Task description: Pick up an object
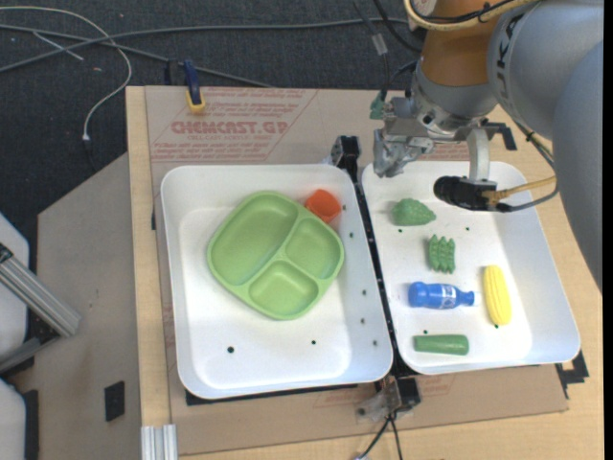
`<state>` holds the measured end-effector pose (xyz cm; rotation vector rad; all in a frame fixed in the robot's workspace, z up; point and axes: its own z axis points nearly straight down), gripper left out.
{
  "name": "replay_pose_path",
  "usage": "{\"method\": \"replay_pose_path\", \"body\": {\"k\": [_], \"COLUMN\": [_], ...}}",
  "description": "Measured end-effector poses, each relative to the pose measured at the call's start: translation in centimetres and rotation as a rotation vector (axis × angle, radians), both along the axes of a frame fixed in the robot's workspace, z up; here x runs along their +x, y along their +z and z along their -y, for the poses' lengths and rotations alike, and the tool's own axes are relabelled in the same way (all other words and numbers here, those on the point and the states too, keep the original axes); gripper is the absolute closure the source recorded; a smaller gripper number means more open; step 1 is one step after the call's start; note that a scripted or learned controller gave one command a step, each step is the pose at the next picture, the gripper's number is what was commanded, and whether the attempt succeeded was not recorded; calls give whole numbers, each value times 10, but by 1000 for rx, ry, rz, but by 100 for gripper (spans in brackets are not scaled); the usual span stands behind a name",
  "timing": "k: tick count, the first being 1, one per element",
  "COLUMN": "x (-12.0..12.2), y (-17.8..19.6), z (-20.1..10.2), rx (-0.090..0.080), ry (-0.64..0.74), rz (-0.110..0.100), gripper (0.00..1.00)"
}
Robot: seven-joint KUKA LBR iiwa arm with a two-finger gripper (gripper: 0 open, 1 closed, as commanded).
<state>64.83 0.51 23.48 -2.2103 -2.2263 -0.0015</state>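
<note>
My gripper (387, 164) hangs over the far left corner of the right bin (548, 278), with nothing seen in it. Just in front and to its right lies a green leafy lump (414, 212). Closer to the front of that bin sit a green spiky piece (441, 253), a blue bottle (441, 296) on its side, a yellow corn cob (496, 295) and a green cylinder (441, 344). In the left bin (187, 286) rests a green divided plate (276, 254), and a small orange thing (323, 203) lies at its far right edge.
The two bins meet along a ridge (372, 257) just left of the gripper. A cardboard sheet (230, 123) lies under both bins. Cables (96, 56) run across the dark floor behind, and a metal rail (34, 290) stands at the left.
</note>
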Motion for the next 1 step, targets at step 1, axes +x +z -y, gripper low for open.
{"method": "replay_pose_path", "body": {"k": [1], "x": [3], "y": [0], "z": [-44], "rx": [-2], "ry": [-2], "rz": [4], "gripper": [100]}}
